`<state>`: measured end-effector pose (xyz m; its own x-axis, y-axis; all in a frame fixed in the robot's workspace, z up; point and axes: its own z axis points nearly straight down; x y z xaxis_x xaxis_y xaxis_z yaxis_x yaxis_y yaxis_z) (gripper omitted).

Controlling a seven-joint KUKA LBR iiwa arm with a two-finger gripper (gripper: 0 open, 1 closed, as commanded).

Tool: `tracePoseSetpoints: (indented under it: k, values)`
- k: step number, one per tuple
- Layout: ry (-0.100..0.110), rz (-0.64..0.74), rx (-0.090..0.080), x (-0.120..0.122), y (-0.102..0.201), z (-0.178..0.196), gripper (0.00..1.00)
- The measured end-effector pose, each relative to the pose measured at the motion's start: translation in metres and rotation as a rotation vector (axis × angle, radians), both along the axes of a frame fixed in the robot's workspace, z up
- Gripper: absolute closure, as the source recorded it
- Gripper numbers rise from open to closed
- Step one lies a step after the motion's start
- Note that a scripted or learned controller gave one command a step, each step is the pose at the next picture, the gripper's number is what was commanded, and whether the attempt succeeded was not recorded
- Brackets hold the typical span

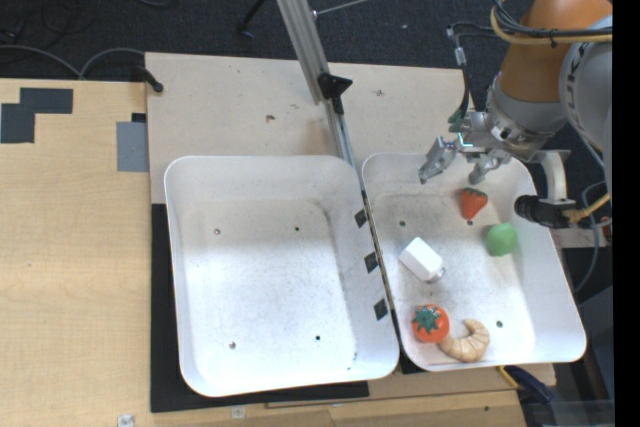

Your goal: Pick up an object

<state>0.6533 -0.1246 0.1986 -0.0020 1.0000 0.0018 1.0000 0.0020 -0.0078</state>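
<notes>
Honestly, looking like an early moment in the pick. Gripper (458,162) hanging over the far end of the right bin (560,315), fingers spread apart with nothing between them, so not holding anything. Probably sitting up there to line up on something below before dropping in.

Closest candidate being the little strawberry (473,203), lying just in front of the gripper and a touch toward the arm side. Red-orange, small, pointy at the bottom, sitting apart from everything else, so guessing an easy target with room for both fingers.

Other stuff spread around the same bin, well spaced: green ball (501,238) near the right wall, white block (422,259) lying tilted toward the middle, tomato (430,323) with a green top down at the near end, and a croissant (467,341) touching or just beside it. Those last two crowding each other, likely trickier to grab cleanly.

Left bin (200,215) just sitting alongside, sharing the divider, probably waiting as a drop spot. Both resting on the surface (230,105).
</notes>
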Motion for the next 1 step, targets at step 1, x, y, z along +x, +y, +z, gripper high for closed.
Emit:
tracePoseSetpoints:
  k: [1]
  values:
    - [-0.005,0.002,-0.002,0.0010,0.0001,0.0031,0.00]
